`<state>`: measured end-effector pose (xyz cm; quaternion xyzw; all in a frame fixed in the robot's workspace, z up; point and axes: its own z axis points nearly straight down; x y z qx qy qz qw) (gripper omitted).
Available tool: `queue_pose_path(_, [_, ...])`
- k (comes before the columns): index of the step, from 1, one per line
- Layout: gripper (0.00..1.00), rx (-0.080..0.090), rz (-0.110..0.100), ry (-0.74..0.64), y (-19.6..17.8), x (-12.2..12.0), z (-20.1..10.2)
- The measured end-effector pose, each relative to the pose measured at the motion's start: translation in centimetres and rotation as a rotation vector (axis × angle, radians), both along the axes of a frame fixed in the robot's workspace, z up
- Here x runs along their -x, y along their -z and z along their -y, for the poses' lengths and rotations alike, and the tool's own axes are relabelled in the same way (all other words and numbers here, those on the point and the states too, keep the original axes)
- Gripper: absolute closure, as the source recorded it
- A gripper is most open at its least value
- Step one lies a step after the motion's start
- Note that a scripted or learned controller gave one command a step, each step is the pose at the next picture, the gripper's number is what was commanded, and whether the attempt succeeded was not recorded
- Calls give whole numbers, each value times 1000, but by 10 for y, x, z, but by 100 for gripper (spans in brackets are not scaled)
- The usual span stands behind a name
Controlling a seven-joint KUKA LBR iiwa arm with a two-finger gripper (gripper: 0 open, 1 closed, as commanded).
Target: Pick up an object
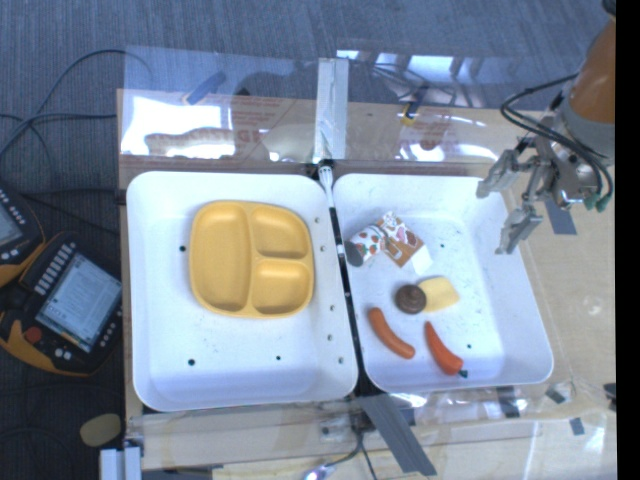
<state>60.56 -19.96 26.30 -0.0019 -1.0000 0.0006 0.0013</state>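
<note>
- Nearest me, in the right-hand shallow white plastic bin (520, 308), lie two orange-red toy sausages: one (391, 333) left of the other (444, 348), apart, both slanting the same way. They look simply dropped there, loose, ready for picking.
- Just beyond them a dark brown round toy (410, 299) touches a pale yellow wedge-shaped piece (438, 293) on its right; one of each.
- Further back sits a small cluster of patterned red-and-white toy packets (386, 241), close to the divider between the bins; I cannot count them surely.
- In the left-hand white bin (160, 368) rests one mustard-yellow three-compartment plastic tray (251, 258), alone in the middle, its compartments bare.
- Farthest, over the right bin's upper right corner, hangs the grey two-finger gripper (510, 208). Its fingers are spread wide apart with nothing between them, well apart from every toy, so I judge the grab not yet begun.
- So two bins, two sausages, one tray.
</note>
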Motion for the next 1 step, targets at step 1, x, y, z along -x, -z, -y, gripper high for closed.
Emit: queue_pose_path(1, [0, 0, 1, -18, 171, 15, -5])
